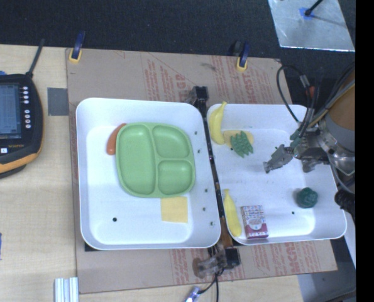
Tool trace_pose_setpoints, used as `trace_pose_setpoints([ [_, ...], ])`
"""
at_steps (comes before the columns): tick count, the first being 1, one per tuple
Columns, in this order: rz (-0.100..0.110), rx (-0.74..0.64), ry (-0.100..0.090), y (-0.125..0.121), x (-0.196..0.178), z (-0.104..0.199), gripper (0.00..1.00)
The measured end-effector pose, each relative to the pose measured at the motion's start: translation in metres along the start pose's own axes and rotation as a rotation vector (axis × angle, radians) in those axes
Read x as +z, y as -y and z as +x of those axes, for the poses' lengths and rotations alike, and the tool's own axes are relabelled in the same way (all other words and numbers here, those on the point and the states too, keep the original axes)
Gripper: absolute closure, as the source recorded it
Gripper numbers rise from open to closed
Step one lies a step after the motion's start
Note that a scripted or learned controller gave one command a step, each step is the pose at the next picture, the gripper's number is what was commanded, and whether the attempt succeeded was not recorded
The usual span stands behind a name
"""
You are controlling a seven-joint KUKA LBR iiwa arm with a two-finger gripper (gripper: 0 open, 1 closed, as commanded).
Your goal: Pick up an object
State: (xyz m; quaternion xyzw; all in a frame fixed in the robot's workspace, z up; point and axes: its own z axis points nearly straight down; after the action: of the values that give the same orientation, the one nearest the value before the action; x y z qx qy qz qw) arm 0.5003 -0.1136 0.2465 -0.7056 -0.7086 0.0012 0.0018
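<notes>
The grey metal two-finger gripper hung over the middle of the right shallow white bin, and I could not tell how its jaws stood. Nothing showed between them.

Things to pick lay in that bin. A small round dark green toy sat near the right side, below the gripper and apart from it. A leafy green toy plant lay to the gripper's left, on top of a flat pale yellow piece. Just beside that, a yellow toy banana leaned by the bin's left wall. A second yellow toy banana lay lower down along that wall, touching a small red and white box.

The left shallow white bin held a light green plastic plate with three parts. An orange-red toy sausage poked out from its left edge. A flat yellow square like cheese lay just below the plate.

A black and orange handheld screen rested on the bench, well to the left.
</notes>
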Motion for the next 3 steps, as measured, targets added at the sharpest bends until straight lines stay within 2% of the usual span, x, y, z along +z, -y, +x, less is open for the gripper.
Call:
trace_pose_setpoints([
  [1,0.006,-0.001,0.000,-0.057,0.154,0.016,0.00],
  [2,-0.002,0.001,0.001,-0.115,0.154,0.004,0.00],
  [3,-0.002,0.000,0.000,-0.144,0.154,-0.001,0.00],
])
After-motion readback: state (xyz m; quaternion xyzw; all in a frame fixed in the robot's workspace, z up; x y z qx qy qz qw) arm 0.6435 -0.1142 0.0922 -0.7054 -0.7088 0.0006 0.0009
